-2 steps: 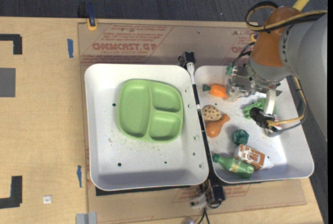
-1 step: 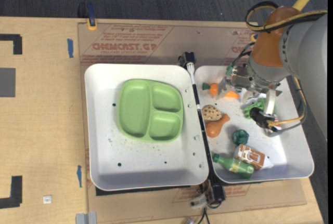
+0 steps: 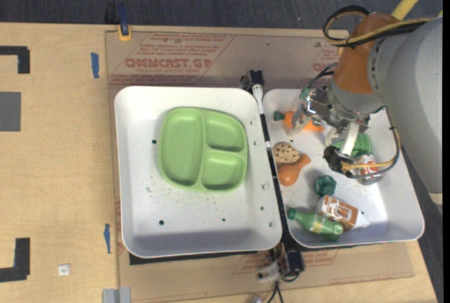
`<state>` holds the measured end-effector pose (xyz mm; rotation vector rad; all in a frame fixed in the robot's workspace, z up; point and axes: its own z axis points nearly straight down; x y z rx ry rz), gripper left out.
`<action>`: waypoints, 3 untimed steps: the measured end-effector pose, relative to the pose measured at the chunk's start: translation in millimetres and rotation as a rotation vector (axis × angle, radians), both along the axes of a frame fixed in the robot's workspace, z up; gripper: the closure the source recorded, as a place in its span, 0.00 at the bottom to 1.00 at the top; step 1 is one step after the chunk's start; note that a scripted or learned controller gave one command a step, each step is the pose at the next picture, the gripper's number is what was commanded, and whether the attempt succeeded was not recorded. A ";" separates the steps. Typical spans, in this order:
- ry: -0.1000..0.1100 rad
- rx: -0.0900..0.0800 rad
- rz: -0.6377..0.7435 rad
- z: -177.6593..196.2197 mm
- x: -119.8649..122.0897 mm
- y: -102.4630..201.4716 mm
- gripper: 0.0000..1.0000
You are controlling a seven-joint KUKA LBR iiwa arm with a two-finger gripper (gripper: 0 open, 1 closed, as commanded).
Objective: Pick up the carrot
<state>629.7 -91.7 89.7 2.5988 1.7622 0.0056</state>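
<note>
I see the tool (image 3: 308, 114) low over the carrot (image 3: 307, 126) in the right bin (image 3: 408, 207). I cannot tell its state.

Red lettering reading "CHEMCAST GP" is showing, upside down, on the brown cardboard sheet (image 3: 176, 59) lying under the two white bins; smaller red lines around it are staying too blurred to read.
</note>
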 end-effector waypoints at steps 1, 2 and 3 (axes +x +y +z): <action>0.015 0.011 -0.495 -0.7 -1.5 -6.4 0.00; -0.006 0.004 -0.671 -0.5 -38.6 -16.5 0.00; 0.003 0.001 -0.914 -0.9 -0.9 -2.0 0.00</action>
